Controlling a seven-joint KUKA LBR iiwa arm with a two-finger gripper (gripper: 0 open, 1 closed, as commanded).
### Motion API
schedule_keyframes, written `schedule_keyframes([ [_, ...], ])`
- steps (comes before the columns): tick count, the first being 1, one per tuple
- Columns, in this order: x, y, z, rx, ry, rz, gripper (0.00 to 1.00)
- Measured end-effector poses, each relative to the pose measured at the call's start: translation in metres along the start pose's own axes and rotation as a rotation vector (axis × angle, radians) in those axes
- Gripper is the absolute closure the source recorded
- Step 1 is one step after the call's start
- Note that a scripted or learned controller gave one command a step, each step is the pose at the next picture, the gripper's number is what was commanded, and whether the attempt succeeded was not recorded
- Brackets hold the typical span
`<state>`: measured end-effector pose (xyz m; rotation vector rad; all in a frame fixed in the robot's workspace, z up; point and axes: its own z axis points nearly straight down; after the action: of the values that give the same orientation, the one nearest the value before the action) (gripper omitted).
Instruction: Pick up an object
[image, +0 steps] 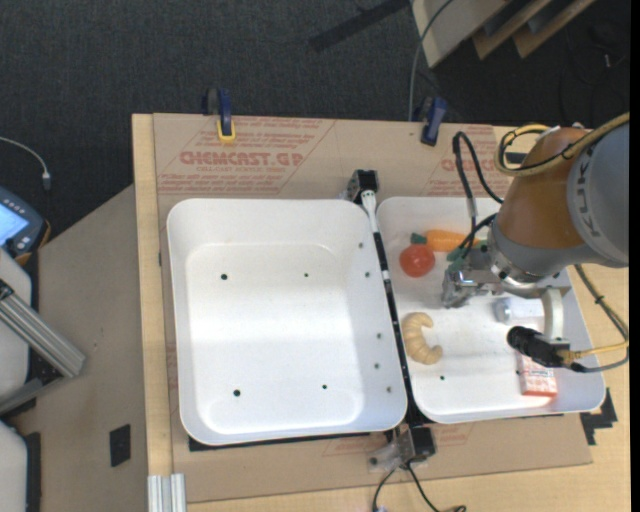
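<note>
In the right bin (470, 392) lie a red tomato-like ball (417, 261), an orange carrot-shaped piece (445, 239), a pale tan croissant-shaped piece (422, 337) and a small red-and-white box (538, 380) near the bin's right front corner. The arm's orange wrist (535, 205) hangs over the back right of this bin. My gripper (458, 288) points down just right of the tomato and behind the croissant piece, with its metal tip low over the bin floor. I see nothing held in it.
The left bin (200, 330) is a broad white tray with several small dark holes. A black divider strip (382, 275) runs between the bins. Cables loop off the arm near the right edge. Blue clamps (222, 108) sit on the cardboard at the back.
</note>
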<state>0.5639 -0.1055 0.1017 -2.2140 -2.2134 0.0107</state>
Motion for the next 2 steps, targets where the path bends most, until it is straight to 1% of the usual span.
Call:
schedule_keyframes([
  [1, 0.0059, -0.0417, 0.0188, -0.008, -0.001, 0.002, 1.0],
  [2, 0.0051, -0.0397, 0.0175, -0.013, -0.003, 0.001, 0.0],
])
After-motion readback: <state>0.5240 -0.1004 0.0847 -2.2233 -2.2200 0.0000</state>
